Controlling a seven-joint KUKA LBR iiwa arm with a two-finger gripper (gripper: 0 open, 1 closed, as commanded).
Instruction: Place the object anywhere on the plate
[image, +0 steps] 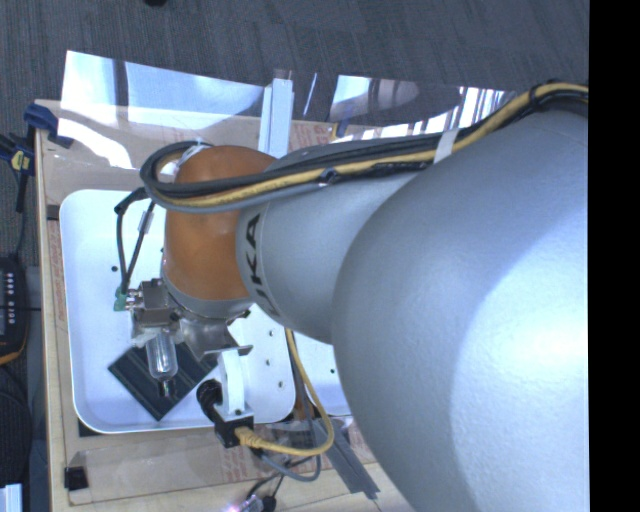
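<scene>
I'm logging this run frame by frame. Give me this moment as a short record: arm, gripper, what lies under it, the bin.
arm: grey KUKA arm with orange band, reaching in from the right and covering most of the bench
gripper: gripper low over the left bin; finger state cannot be told
under gripper: dark flat square object, tilted, on the bin floor near the front edge
contact: unclear whether the gripper touches it
bin: white left bin, partly hidden by the arm
cables: yellow and black cables along the arm
</scene>
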